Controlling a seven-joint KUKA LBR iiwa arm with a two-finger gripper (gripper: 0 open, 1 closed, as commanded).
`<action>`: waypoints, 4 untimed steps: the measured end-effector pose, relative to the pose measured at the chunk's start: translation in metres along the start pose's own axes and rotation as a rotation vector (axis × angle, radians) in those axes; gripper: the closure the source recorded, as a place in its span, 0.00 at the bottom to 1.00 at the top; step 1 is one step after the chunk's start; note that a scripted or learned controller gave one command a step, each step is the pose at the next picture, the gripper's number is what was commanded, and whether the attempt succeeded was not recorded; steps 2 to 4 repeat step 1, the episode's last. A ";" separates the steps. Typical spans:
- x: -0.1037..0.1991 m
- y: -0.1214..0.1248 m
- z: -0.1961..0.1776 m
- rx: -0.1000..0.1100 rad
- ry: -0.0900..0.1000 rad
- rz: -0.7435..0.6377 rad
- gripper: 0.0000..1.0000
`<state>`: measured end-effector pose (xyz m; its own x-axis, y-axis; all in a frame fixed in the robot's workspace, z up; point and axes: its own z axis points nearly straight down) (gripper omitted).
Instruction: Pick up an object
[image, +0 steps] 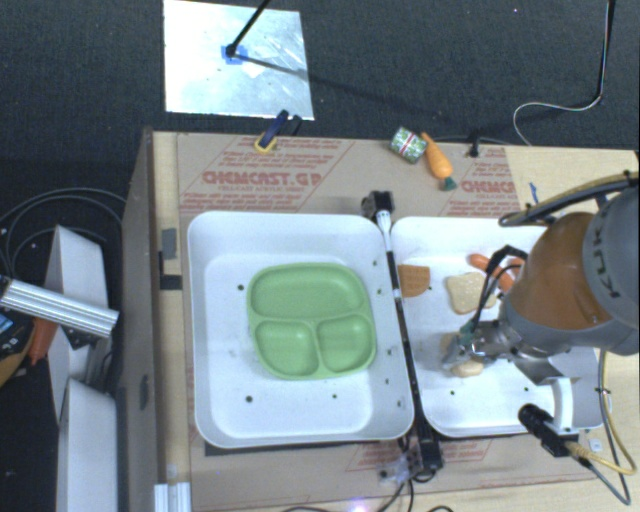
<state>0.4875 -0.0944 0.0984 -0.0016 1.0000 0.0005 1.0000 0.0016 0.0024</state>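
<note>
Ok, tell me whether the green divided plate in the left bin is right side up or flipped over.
Right side up. The green divided plate lies flat in the left bin, its three compartments facing upward with raised rims visible.

The brown board (300, 170) under the bins reads "CHEMCAST GP".

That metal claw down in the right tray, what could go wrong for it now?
The tool sits low over a small pale piece in the right bin, so it might nudge the piece aside rather than catch it. A tan slice and a brown square lie close by; the arm could brush them. Its dangling cable might snag.
</note>
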 end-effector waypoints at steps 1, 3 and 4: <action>0.074 0.000 -0.086 -0.001 0.001 -0.003 1.00; 0.074 0.000 -0.086 -0.001 0.001 -0.003 1.00; 0.074 0.000 -0.086 -0.001 0.001 -0.003 1.00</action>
